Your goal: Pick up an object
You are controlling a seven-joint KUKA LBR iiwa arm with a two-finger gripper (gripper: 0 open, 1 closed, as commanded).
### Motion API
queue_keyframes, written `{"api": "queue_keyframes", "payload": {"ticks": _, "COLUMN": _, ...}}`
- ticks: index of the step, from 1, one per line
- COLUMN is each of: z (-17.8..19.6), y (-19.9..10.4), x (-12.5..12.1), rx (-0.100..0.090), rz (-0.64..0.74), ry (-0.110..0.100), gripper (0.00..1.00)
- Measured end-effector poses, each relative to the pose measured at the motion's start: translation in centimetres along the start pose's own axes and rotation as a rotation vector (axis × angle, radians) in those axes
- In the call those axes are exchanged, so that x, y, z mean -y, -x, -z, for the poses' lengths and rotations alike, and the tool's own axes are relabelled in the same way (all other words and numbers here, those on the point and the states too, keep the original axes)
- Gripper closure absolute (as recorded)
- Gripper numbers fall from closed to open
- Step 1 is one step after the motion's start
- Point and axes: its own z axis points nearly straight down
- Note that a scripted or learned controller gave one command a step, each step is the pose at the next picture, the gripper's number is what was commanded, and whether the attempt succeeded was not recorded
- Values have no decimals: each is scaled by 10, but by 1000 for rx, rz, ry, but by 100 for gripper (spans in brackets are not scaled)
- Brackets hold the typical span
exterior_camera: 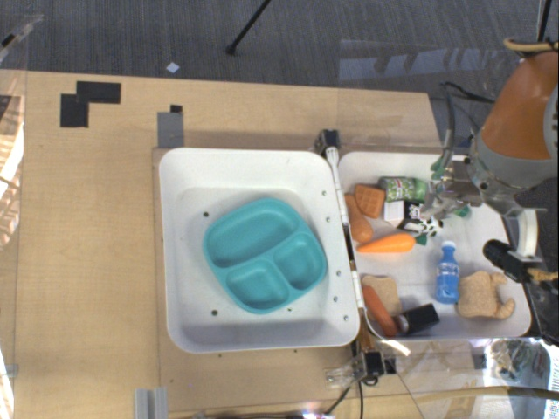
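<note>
Beside one teal tray (262, 256), two carrots (385, 244), one bottle (447, 273).

Single fixed camera above bench (87, 260), angled down, moderately far, covering both bins (175, 260).

A wooden bench (87, 260) bears two white bins. The left bin (253, 168) holds a teal tray (265, 254) with three compartments, lying tilted near the centre. Black tape (87, 102) forms a stepped mark on the bench at far left; a grey patch (171, 129) sits just beyond the left bin's rim. Dark carpet (131, 20) lies behind, crossed by a thin black rod (259, 11). Cables (367, 375) gather at the near edge.
</note>
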Motion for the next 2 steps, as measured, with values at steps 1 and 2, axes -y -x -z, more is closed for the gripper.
{"api": "queue_keyframes", "payload": {"ticks": 1, "z": 32, "y": 27, "x": 48, "rx": 4, "rz": -422, "ry": -14, "gripper": 100}}
{"api": "queue_keyframes", "payload": {"ticks": 2, "z": -47, "y": -21, "x": 28, "rx": 3, "rz": -478, "ry": -24, "gripper": 100}}
